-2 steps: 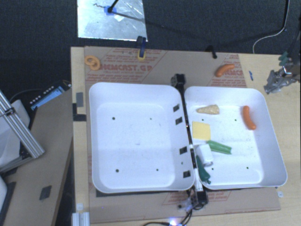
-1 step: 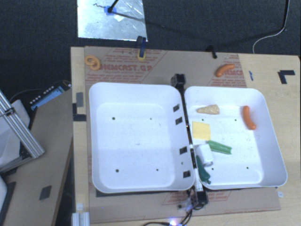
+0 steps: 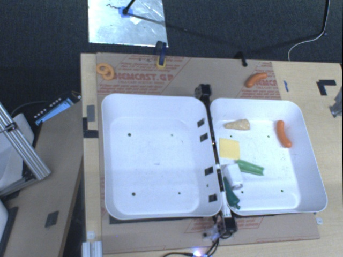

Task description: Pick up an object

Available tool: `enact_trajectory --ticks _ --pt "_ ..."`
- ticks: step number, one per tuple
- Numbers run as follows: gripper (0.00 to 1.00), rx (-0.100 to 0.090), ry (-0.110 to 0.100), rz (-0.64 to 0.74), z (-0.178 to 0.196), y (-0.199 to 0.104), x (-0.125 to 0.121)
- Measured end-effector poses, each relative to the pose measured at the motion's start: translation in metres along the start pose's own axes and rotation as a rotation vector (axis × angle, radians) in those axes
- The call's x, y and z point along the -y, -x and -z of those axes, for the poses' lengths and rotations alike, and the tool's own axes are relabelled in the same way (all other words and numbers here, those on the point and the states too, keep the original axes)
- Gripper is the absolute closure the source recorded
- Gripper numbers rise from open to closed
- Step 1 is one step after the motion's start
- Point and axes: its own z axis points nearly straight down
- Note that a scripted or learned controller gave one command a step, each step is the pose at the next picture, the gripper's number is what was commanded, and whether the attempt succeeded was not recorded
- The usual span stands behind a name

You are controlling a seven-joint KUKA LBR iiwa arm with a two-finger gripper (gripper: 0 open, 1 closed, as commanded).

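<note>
**Pincer at the edge, objects in the right bin**

A grey sliver of the pincer [image 3: 337,101] shows just past the right bin's [image 3: 310,159] far right corner, outside the rim. How wide it stands, or whether it has hold of anything, cannot be told. Every loose object lies well apart from it. The nearest is an orange sausage [image 3: 283,133], inside the right bin near its right wall.

The other objects sit toward the right bin's left wall:
- a tan lump [image 3: 237,125] at the far end
- a yellow square [image 3: 230,149] nearer than that
- a green piece [image 3: 250,167] and a white block [image 3: 233,174], touching or nearly so
- a dark green piece [image 3: 231,193] nearest the camera, against the wall

The left bin [image 3: 155,154] butts against the right bin's left side, with black clips [image 3: 204,137] along the join.

Both bins rest on a printed cardboard sheet [image 3: 214,74]. A second sausage [image 3: 256,79] lies on it just beyond the right bin's far rim. An orange ring [image 3: 105,70] and a yellow clamp [image 3: 160,55] lie further left of that, beyond the left bin.

Dark carpet [image 3: 43,36] lies past the cardboard (a silver sheet [image 3: 127,14] rests on it). A white cable [image 3: 311,36] curls beyond the right bin's far right corner. Far to the left, past the left bin, are a metal rail [image 3: 19,143] and a blue device [image 3: 53,108].
</note>
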Motion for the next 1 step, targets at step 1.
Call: enact_trajectory --ticks 1 --pt "1.00 0.004 0.002 -0.004 -0.0710 0.0683 -0.0518"
